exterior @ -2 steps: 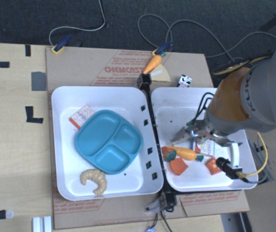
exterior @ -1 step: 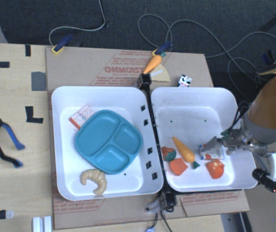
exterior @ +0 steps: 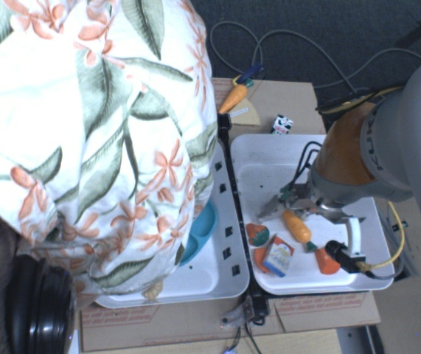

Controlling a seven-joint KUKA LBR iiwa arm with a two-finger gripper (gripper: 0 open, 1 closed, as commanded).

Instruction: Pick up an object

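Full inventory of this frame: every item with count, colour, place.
Bins: 2, white, side by side on bench.
Carrot: 1, orange, right bin centre.
Small box: 1, orange and blue, right bin front.
Round toy: 1, orange-green, right bin, left of carrot.
Cone piece: 1, orange, right bin front right.
Blue dish: 1, left bin, partly covered.
Floral cloth: 1, white, over left bin.
Carrot toy: 1, orange, behind bins.
Gripper: 1, above carrot.
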